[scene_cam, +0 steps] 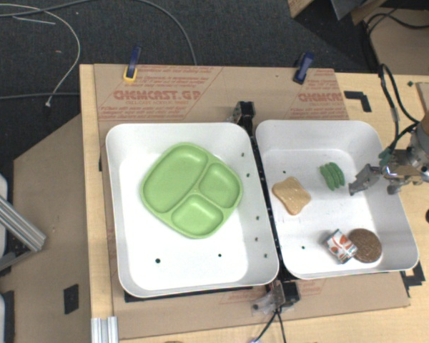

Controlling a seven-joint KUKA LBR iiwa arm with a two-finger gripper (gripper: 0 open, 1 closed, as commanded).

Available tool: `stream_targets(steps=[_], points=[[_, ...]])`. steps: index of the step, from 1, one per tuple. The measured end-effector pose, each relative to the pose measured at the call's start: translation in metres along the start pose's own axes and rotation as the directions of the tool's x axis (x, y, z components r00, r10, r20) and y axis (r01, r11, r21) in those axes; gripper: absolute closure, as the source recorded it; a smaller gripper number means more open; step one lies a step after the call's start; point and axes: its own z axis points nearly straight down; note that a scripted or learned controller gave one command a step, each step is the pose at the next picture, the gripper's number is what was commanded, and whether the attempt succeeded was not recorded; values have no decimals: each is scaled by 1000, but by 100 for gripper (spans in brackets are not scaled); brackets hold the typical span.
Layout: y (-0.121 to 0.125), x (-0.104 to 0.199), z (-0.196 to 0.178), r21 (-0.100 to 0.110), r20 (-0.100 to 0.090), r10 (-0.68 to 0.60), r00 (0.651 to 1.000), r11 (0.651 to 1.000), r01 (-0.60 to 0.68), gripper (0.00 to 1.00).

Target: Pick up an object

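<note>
A table [93, 191] topped with brown cardboard carried two shallow white bins side by side, seen from above at a slant. The left bin [129, 263] held a light green divided plate [191, 189] with three compartments, lying near the middle of the bin and turned at an angle. The right bin [393, 213] held four small things. A tan piece shaped like a slice of toast [292, 195] lay near the bin's left wall. A small green ridged item [332, 175] lay toward the back of the bin, well apart from the toast. In the front right corner of the bin, a small red and white can [340, 246] lay on its side just beside a round brown disc [365, 245], the two touching or nearly so. The robot's hand [363, 181] reached in over the right edge of the table and hung above the right side of the right bin, just to the right of the green ridged item, with one dark finger pointing toward it. Nothing could be seen between its fingers, and whether the hand was spread or clenched could not be told. Two blue clamps [133, 61] gripped the back edge of the table, and cables [71, 20] lay on the dark floor behind it.
</note>
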Motion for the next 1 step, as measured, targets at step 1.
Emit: stream_targets(steps=[1], points=[[7,-7,53,-2,1,0,1000,1000,0,0]])
